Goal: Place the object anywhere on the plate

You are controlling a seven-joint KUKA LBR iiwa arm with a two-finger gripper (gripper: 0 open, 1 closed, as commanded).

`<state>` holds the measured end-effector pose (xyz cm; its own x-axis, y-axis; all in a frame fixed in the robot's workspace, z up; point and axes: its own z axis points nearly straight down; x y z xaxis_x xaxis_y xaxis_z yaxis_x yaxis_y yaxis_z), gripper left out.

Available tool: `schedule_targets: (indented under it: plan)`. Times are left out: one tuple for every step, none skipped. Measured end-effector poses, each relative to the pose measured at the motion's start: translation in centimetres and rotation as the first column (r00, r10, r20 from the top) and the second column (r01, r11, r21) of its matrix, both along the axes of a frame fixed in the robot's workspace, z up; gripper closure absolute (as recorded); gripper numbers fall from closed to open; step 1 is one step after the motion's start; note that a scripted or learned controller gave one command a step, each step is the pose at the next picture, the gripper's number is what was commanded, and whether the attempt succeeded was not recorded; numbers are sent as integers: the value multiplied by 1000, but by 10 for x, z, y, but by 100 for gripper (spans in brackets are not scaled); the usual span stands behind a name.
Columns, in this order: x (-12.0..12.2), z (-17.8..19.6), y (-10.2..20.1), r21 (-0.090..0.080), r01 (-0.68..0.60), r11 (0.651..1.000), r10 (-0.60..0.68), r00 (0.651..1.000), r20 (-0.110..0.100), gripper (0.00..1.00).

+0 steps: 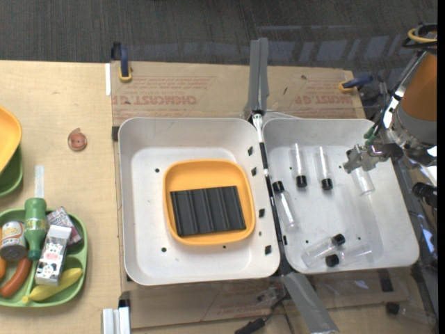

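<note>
Vial (363,180) apparently at gripper (359,160), right bin (410,245), plate (208,239) well apart

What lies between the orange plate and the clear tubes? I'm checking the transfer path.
The camera view shows the bins' adjoining white walls between the orange plate and the clear tubes.

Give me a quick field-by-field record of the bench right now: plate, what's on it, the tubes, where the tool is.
plate: yellow plate in the left bin
on plate: dark ridged block
right bin: several clear tubes with black caps, lying loose
tool: over the right bin's upper right part, near a clear tube
tool grip: cannot tell
task status: no tube on the plate yet
</note>
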<state>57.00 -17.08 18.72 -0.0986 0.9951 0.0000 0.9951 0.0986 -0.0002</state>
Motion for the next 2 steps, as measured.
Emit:
schedule_targets:
  plan:
    - [16,13,26,-1,-203,979,203,979,0,100]
    - [48,17,49,-1,-421,907,421,907,0,100]
